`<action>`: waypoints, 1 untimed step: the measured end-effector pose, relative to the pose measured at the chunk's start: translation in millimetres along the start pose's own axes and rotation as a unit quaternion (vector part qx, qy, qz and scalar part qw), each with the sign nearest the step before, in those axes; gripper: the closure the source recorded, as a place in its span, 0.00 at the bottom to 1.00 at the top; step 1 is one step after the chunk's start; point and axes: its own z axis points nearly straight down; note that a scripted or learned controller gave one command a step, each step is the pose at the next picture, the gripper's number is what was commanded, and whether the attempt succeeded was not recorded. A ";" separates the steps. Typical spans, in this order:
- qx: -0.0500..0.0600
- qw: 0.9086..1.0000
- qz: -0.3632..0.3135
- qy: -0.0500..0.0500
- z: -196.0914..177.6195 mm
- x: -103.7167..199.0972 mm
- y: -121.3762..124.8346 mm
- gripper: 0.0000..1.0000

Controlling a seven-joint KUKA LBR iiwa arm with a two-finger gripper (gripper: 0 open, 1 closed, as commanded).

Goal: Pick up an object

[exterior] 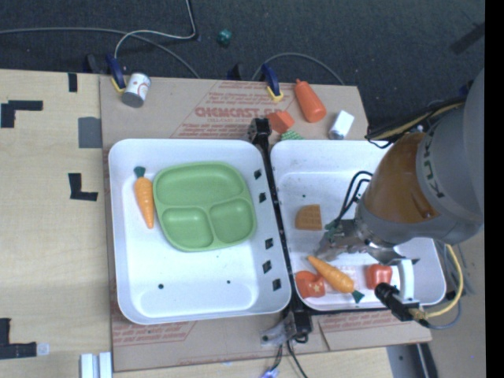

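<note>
Carrot lies slantwise at front of right bin, tomato touching its left end. Gripper hovers just above carrot; grip state cannot be told. Best approach: straddle carrot mid-body, across its narrow width, clear of tomato.

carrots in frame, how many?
2. One carrot in the left bin, beside the green plate; one in the right bin, under the gripper. The arm may hide more.

Even, soft overhead light, faint shadows, mild glare on the white bins, slightly blurry throughout.
</note>
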 end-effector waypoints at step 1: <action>0.001 1.000 -0.002 0.001 -88.7 23.6 120.8 1.00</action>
